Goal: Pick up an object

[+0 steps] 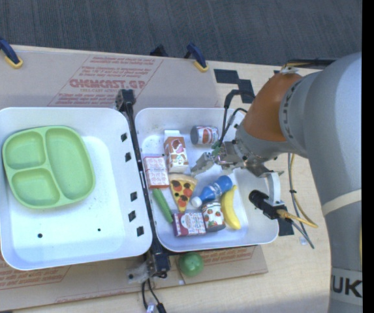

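A: Our gripper (206, 162) hangs low over the right bin (258, 235), and its fingers look spread apart with nothing between them. So what do we go for?

B: We judge the blue bottle (214, 190) the nearest candidate; it lies tilted just below the fingertips, beside the banana (231, 208). The pizza slice (182, 192) and the small carton (175, 152) are close by too.

A: It's crowded in there. The can (204, 135) sits near the wrist, and the jar (213, 216) touches the banana.

B: Then we should line the fingers across the bottle's narrow width, not along it, and come down straight so we don't shove the banana.

A: And the left bin (69, 246)?

B: It holds the green plate (46, 167), well apart from us. We close only once the bottle sits squarely between the fingers.
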`<state>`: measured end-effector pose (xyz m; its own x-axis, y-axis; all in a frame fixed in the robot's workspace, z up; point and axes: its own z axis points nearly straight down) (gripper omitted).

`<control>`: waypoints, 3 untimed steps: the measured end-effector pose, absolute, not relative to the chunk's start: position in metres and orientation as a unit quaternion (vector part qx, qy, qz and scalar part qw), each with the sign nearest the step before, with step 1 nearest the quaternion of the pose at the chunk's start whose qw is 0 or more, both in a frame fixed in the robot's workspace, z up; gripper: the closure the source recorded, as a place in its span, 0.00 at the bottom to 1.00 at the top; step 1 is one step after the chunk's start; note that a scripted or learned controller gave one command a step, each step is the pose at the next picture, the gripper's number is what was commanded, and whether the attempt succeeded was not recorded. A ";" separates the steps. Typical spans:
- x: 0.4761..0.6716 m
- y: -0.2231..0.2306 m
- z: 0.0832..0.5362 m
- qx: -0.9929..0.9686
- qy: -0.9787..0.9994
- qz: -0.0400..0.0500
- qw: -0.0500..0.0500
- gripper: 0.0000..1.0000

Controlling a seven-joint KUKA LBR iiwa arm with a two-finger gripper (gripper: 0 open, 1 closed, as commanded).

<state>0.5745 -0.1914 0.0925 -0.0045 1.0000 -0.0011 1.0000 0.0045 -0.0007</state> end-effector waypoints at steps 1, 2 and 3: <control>0.574 -0.191 0.102 0.704 0.710 -0.002 -0.001 1.00; 0.574 -0.191 0.102 0.703 0.711 -0.002 -0.001 0.00; 0.575 -0.191 0.112 0.703 0.712 -0.002 -0.001 1.00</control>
<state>0.5749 -0.1907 0.1124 -0.0130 0.9999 -0.0021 0.9999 0.0130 -0.0040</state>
